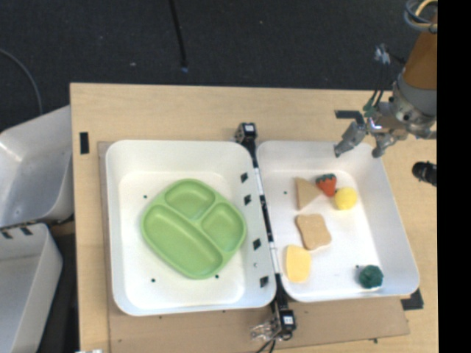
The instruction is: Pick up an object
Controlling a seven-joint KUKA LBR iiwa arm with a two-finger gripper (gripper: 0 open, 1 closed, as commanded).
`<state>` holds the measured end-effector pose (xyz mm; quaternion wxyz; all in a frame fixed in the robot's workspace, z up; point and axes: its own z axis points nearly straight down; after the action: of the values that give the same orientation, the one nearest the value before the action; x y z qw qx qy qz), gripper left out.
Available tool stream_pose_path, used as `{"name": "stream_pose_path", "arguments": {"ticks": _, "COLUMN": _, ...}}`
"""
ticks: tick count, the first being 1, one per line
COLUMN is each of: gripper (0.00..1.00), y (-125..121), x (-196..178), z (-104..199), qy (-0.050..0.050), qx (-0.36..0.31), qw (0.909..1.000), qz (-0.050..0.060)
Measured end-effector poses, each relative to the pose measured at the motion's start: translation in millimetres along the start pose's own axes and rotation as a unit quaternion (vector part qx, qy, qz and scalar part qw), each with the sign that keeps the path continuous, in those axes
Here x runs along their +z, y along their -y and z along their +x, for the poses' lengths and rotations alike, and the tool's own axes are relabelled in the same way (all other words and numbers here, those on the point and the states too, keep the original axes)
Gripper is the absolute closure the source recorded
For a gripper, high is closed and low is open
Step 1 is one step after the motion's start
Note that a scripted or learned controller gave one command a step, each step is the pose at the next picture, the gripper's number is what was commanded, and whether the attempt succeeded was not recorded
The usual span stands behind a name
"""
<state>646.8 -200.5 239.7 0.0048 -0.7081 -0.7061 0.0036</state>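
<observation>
Gripper: fingers spread wide, holding nothing, upper right of frame over the right bin rim. Nearest target: strawberry, just below. I'd descend centred, straddling it.

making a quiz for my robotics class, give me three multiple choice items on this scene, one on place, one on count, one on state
1. Where does the green divided plate lie?
A. left bin
B. right bin
C. bare bench

2. How many small items lie in the right bin?
A. two
B. four
C. six

3. What is the hand carrying?
A. the yellow ball
B. the green plate
C. nothing visible

Answers:
1. A, it sits in the left bin.
2. C, six separate pieces show.
3. C, the fingers are spread with nothing between them.
</observation>
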Motion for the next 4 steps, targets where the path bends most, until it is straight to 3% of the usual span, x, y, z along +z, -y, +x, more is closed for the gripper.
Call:
{"name": "stream_pose_path", "arguments": {"ticks": 1, "gripper": 0.0, "y": -2.5, "x": -8.9, "z": 0.7, "qy": 0.002, "qx": -0.002, "qw": 1.0, "qz": -0.007}}
{"name": "stream_pose_path", "arguments": {"ticks": 3, "gripper": 0.0, "y": -15.3, "x": 106.0, "z": 7.8, "qy": 0.001, "qx": -0.003, "qw": 1.0, "qz": -0.005}}
{"name": "stream_pose_path", "arguments": {"ticks": 4, "gripper": 0.0, "y": -15.9, "x": 139.3, "z": 6.7, "qy": 0.002, "qx": -0.004, "qw": 1.0, "qz": -0.006}}
